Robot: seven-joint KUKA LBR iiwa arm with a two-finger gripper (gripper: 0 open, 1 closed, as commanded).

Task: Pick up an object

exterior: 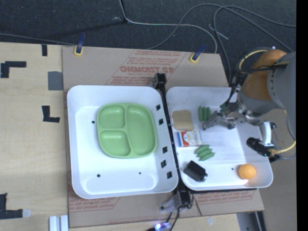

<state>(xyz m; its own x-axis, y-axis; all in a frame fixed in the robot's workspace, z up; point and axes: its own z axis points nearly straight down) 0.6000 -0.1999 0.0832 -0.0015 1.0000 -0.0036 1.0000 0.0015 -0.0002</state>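
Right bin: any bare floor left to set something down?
Yes, some. In the right bin, bare floor lies between the lower green pods and the orange ball, right of the black block. The left half is crowded: tan block, printed card, upper pods, with the gripper beside them. The left bin's front strip, below the green plate, is bare too.

A pale wooden counter (29,143) with black tape marks carries a brown cardboard sheet (144,66). Behind it lies dark carpet (57,13), crossed by thin cables (192,18).
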